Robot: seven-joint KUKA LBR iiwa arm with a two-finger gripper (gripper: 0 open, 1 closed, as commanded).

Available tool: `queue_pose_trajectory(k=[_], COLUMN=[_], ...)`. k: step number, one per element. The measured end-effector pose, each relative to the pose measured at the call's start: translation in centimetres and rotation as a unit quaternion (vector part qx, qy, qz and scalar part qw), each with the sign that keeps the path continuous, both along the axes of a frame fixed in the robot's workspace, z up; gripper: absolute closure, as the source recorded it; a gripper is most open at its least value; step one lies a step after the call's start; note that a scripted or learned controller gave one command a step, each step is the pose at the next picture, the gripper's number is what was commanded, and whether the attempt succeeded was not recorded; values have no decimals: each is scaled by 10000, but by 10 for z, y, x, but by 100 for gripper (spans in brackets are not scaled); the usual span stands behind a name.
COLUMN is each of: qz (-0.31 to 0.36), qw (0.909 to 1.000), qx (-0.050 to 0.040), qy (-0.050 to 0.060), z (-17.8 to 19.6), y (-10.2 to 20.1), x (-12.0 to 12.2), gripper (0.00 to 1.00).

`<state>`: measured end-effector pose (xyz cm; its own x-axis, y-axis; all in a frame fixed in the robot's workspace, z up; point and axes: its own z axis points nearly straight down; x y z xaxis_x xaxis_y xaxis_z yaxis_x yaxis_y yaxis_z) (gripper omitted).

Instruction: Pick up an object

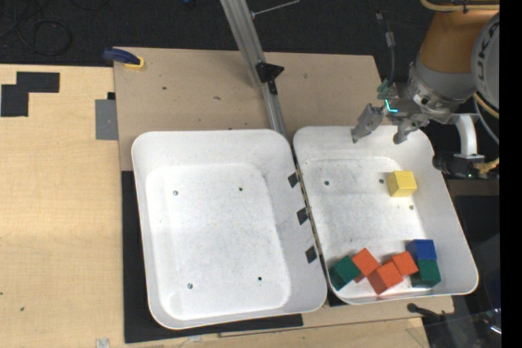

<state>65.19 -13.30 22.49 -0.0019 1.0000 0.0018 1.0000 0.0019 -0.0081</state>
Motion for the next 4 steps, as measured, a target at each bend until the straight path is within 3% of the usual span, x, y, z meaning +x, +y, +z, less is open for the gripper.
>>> queue_pose_trajectory(k=[1, 3, 4], qz=[9, 1, 3], qw=[10000, 10000, 10000], qx=[-8, -2, -8], qy=[-23, 10, -21], z=[3, -110, -135], y=[0, 7, 8], x=[1, 5, 5], gripper=[0, 0, 0])
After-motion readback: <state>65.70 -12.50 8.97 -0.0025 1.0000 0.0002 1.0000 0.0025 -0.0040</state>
